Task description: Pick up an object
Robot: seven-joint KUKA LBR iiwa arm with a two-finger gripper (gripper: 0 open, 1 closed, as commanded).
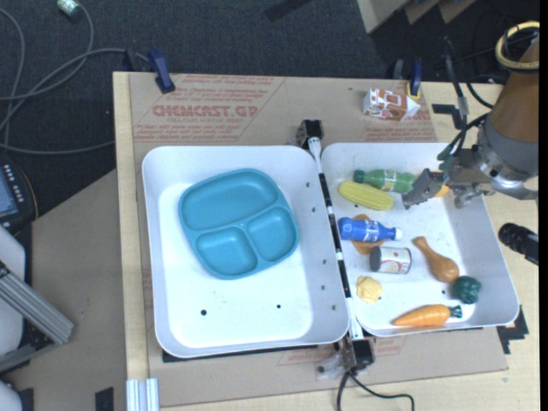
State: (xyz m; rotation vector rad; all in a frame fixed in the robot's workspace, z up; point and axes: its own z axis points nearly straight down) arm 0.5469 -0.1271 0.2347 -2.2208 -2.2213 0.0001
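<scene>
Grey two-finger gripper (438, 188) low over the right shallow white bin (488, 229), near its far edge.

Its dark fingers stand apart with nothing between them, just beside a green plastic bottle (385, 179) lying on its side and the yellow toy corn cob (366, 196) next to it. An orange toy carrot (424, 316) lies at the near wall. The left white bin (171, 315) bears a blue three-compartment plate (238, 222).

We log: two white bins (163, 229); turquoise divided plate (238, 222); green bottle (385, 179); yellow corn (366, 196); blue bottle, white cap (366, 229); brown drumstick (436, 259); orange carrot (422, 316); dark green broccoli (467, 289); cardboard base, red print (205, 108).
</scene>
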